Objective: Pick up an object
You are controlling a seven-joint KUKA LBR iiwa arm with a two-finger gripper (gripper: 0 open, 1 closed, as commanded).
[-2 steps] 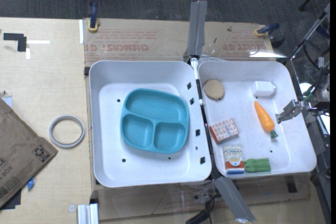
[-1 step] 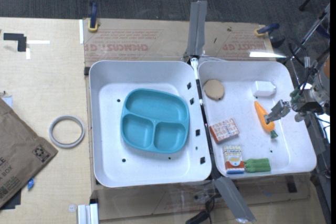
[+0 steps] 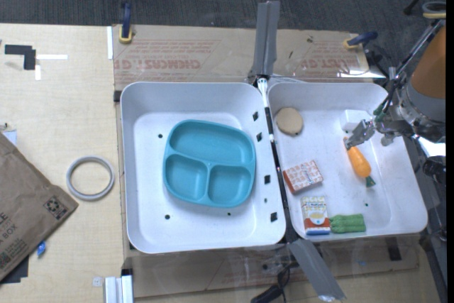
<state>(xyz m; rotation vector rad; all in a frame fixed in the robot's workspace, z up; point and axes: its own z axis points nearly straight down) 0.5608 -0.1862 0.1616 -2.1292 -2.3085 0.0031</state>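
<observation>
Hand [image 3: 360, 133] sits low over the R bin [image 3: 404, 216], near its far R side, just above the top end of the toy carrot [image 3: 360, 162]. Fingers look slightly spread w/ nothing between them; carrot lies on the bin floor below, apparently not gripped. Arm [image 3: 431, 74] comes in from the R edge, orange band showing above the wrist.

Biggest to smallest:

Table [image 3: 57, 103] – light wood top, carries both bins side by side; brown cardboard sheet [image 3: 191, 57] under/behind them, held by clamps at the far edge.

L bin [image 3: 131, 174] – white, shallow, holds a teal divided plate [image 3: 209, 163] w/ 3 compartments, lying flat approx. in the middle.

R bin – white, touching the L bin along the centre divider.

Paper bag [image 3: 25, 209] – brown, lower L corner of the table, well apart from the bins.

Tape roll [image 3: 90, 177] – grey ring flat on the table, just L of the L bin.

Inside R bin: small red/white box [image 3: 303, 176] near the L wall; below it a yellow/blue carton [image 3: 315, 214]; green block [image 3: 347, 223] just beside that carton, at the near wall; round tan cookie-like item [image 3: 289, 121] at the far L corner; carrot, orange w/ green tip, tilted, in the R half.
</observation>
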